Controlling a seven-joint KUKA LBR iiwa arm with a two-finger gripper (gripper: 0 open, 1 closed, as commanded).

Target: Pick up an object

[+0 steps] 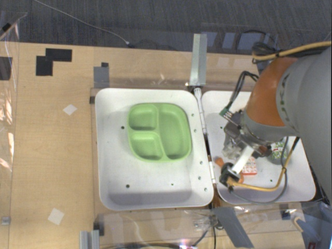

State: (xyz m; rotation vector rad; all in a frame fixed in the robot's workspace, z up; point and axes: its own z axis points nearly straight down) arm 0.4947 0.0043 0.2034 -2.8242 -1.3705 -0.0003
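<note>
Although the arm (pixel 303 87) had its gripper (pixel 234 152) low inside the right bin (pixel 306 188), you had no pick to count at this moment. Nothing showed lifted clear of the bin floor. The wrist hid the gripper's working end, so you could not tell whether it was open or closed, or whether anything sat in it.

Likely targets lay close by. A red-and-white packet (pixel 250 166) lay on the bin floor just beside the gripper, toward the view's lower right. A small orange piece (pixel 219 161) lay near the wall shared with the left bin (pixel 111 139). A green-and-white item (pixel 278 149) sat partly under the wrist, further toward the view's right. I would judge the task to be at the reach or grasp stage, with a firm hold and the lift both left to prove.

As for pose, the arm reached in from the view's right, its grey bulk and orange band (pixel 264 97) over the upper part of the right bin. The wrist bent down and toward the view's lower left, so the gripper pointed at the bin floor near that shared wall. The green plate (pixel 158 132) in the left bin lay well apart from it.
</note>
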